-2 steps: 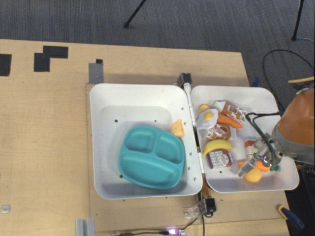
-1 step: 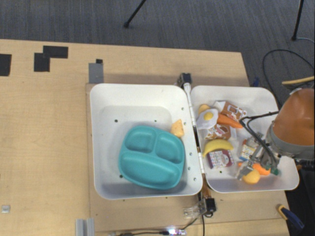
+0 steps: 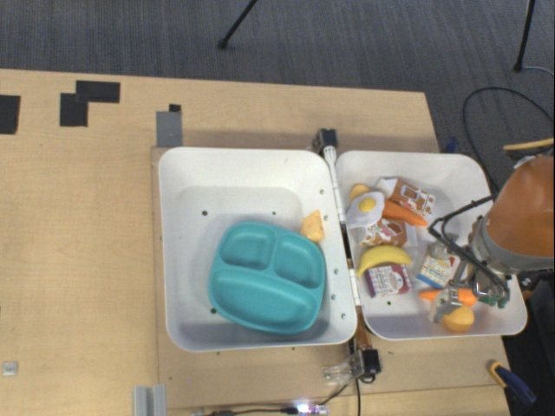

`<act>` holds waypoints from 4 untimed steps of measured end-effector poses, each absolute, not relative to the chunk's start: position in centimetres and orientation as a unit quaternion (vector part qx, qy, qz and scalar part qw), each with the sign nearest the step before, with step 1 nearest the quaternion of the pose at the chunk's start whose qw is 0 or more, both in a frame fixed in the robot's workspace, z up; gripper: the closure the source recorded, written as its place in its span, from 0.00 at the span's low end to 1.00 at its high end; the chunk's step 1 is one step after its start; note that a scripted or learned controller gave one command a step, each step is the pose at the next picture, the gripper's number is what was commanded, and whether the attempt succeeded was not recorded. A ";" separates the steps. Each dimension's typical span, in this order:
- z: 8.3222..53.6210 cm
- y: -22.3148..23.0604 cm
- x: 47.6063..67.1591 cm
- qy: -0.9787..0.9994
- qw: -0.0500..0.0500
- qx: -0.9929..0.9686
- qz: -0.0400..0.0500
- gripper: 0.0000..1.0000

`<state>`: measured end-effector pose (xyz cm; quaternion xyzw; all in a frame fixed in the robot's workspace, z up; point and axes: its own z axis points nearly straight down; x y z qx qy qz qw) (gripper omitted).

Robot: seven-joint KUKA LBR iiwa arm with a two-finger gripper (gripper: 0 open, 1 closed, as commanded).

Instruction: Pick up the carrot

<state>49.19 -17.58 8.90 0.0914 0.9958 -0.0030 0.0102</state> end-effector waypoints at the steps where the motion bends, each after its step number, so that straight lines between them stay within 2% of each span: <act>1: 8.7 -16.8 49.0 0.998 0.005 -0.066 -0.001 0.00; 3: 8.6 -16.5 49.8 0.875 0.002 -0.484 -0.001 0.00; 4: 8.6 -15.9 48.9 0.791 0.004 -0.612 -0.003 0.00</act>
